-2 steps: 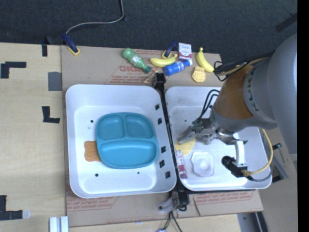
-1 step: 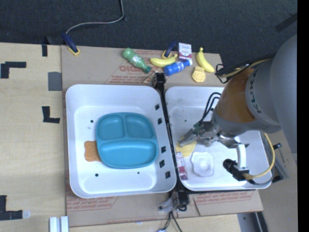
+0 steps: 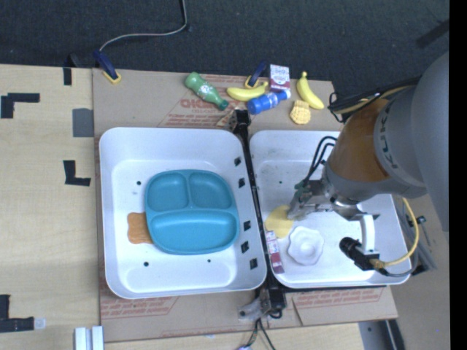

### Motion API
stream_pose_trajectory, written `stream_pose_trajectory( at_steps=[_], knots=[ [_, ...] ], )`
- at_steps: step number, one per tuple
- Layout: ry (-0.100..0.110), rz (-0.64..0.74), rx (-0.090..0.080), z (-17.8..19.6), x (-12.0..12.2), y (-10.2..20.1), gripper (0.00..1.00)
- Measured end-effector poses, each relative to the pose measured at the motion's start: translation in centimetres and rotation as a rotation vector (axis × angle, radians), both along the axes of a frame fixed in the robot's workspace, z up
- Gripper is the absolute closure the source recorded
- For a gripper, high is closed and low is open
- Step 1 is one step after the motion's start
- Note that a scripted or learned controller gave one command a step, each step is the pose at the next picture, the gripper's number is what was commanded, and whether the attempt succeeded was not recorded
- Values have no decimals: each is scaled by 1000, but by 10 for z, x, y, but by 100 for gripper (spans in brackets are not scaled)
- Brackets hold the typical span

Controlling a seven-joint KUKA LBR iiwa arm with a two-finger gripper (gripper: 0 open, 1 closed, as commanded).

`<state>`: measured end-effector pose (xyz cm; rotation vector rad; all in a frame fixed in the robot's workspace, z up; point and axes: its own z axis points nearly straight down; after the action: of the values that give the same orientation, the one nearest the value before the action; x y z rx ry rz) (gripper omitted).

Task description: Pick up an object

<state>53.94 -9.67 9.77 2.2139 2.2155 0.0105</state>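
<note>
In the right bin [image 3: 284,148], a pale yellow object [image 3: 278,220] lies near the left wall, with a white cup-like object [image 3: 305,245] just below and to its right. A small pinkish packet [image 3: 273,254] rests against the bin's left wall. My gripper [image 3: 299,203] reaches down from the grey and orange arm [image 3: 365,155], right beside the yellow object's upper right edge. I see nothing clearly held between its fingers.
The left bin [image 3: 117,152] holds a blue divided plate [image 3: 192,211] with an orange piece [image 3: 136,228] under its left edge. Behind the bins lie a green bottle [image 3: 205,90], two bananas [image 3: 244,92] [image 3: 309,92], a blue bottle [image 3: 263,103] and small toys.
</note>
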Motion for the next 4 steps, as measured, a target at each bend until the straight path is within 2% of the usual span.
stream_pose_trajectory(
  at_steps=[1, 2, 3, 4],
  knots=[
    [1, 0, 0, 0, 0, 0, 0],
    [9, 0, 2, -12, 48, -3, 0],
    [8, 1, 0, -12, 103, -3, 0],
    [10, 1, 1, -13, 129, 3, 0]
  ],
)
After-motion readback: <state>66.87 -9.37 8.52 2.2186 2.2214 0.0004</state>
